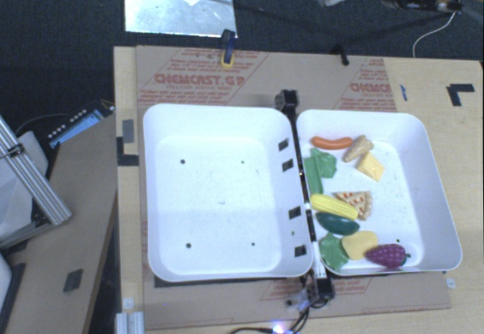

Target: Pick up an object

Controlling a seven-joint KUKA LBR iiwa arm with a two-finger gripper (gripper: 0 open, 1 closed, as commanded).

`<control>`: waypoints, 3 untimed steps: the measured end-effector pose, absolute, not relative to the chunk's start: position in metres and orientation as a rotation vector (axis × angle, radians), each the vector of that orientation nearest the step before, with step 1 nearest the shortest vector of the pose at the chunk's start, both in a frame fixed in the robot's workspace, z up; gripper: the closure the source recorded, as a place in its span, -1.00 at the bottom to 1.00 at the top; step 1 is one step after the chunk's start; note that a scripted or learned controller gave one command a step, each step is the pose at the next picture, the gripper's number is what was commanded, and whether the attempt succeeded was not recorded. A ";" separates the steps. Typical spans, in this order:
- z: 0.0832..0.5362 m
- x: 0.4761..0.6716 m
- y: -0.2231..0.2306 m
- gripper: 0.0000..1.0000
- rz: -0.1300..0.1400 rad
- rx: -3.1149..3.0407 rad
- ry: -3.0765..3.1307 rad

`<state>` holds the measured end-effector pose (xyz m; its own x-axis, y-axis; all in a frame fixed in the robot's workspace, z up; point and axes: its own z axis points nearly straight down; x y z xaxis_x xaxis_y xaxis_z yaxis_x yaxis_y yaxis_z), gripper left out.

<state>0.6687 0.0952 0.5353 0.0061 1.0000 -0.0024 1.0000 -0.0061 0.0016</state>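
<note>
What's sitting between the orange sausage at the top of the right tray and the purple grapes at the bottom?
In the camera view, between the sausage and the grapes lie a pizza slice and a yellow corn cob.

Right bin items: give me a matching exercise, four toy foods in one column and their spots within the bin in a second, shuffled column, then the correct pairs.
Things:
1. hot dog
2. grape bunch
3. cheese wedge
4. corn cob

Places in the right bin:
A. near corner, closest to the camera
B. far edge, lying crosswise
C. just right of the roll-shaped piece, toward the far side
D. by the divider, beside the pizza slice

Pairs: 1-B, 2-A, 3-C, 4-D
</note>
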 end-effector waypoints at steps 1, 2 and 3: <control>0.477 0.666 -0.030 1.00 -0.009 2.234 2.208; 0.539 0.668 0.015 1.00 0.011 2.209 2.226; 0.536 0.668 -0.062 1.00 0.000 2.225 2.212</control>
